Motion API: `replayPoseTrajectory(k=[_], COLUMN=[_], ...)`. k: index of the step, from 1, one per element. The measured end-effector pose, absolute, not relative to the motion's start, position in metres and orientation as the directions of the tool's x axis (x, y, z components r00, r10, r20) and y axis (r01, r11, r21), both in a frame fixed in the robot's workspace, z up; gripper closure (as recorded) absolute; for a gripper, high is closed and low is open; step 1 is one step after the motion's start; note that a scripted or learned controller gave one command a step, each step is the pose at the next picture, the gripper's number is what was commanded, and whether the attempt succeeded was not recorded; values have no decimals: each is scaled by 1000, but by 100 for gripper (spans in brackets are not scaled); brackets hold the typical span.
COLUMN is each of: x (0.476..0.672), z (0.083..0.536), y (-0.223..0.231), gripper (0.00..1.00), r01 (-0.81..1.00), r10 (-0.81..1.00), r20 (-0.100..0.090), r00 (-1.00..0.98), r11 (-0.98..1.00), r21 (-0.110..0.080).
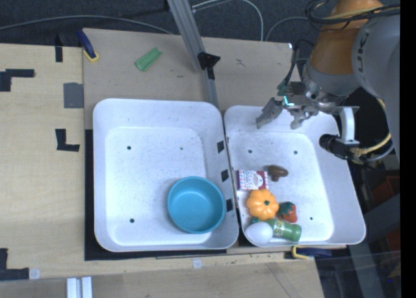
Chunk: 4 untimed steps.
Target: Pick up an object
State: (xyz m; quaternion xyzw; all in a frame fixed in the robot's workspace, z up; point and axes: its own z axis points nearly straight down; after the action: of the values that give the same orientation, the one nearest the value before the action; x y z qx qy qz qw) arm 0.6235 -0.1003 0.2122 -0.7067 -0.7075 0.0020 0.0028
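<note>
The grey two-finger end effector [284, 116] hovers with fingers spread wide, holding nothing, at the right white bin's [338, 225] twelve o'clock. The small orange pumpkin [262, 204] sits crowded at seven o'clock; neighbours could block a grasp.

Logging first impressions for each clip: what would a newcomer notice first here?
Probably the blue bowl, alone in the left bin near its front right corner. Next, the colourful cluster at the right bin's front left, led by the orange pumpkin. The end effector hangs over that bin's far edge, fingers spread, holding nothing.
</note>
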Motion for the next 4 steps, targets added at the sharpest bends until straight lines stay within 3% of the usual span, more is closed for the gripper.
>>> replayPoseTrajectory(k=[1,3,4], x=[625,625,625], z=[215,107,87], y=[-100,-96,-96], gripper=[0,0,0], r01=[1000,1000,1000], r10=[1000,1000,1000], r20=[0,0,-1], r00=[-3,-2,-2], r11=[3,2,2], r21=[-2,-8,-3])
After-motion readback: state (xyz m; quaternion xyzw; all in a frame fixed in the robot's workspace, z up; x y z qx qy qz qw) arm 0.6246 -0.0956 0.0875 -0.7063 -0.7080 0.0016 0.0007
